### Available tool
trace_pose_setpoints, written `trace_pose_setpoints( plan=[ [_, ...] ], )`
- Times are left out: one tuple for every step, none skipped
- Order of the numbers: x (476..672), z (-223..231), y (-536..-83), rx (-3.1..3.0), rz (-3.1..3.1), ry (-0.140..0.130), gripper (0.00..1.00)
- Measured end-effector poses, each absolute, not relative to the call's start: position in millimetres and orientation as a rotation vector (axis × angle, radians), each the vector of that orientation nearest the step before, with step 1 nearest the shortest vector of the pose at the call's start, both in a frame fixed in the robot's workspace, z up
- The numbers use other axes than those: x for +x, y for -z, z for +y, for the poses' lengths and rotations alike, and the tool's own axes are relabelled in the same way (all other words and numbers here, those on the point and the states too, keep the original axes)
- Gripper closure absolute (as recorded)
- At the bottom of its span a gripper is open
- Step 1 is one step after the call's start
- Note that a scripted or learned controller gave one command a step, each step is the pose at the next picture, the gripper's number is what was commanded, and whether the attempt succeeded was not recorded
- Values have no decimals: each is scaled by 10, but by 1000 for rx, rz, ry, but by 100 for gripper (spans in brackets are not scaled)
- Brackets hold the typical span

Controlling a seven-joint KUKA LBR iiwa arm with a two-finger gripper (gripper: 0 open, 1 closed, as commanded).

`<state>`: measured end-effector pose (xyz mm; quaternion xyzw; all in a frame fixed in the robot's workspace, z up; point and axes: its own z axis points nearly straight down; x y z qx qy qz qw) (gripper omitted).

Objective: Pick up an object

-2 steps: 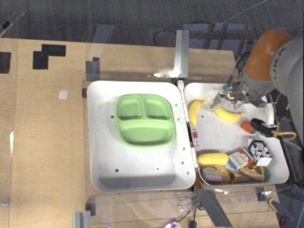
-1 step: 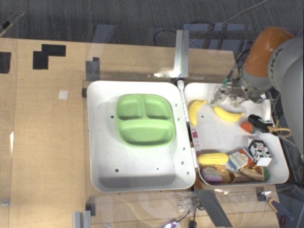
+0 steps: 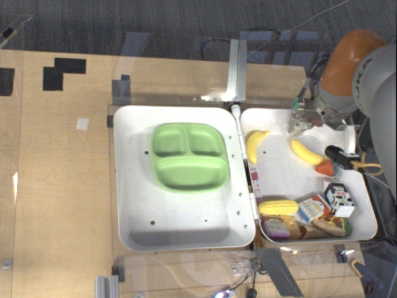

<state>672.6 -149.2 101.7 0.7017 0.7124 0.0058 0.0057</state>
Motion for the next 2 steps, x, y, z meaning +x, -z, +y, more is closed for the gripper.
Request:
trace_pose_setpoints(
  plan=[
    [6726,-1492,-1016,2196,2230,-18,0],
    [6211,-1905,-891,2103,2321,-8,0]
  ],
)
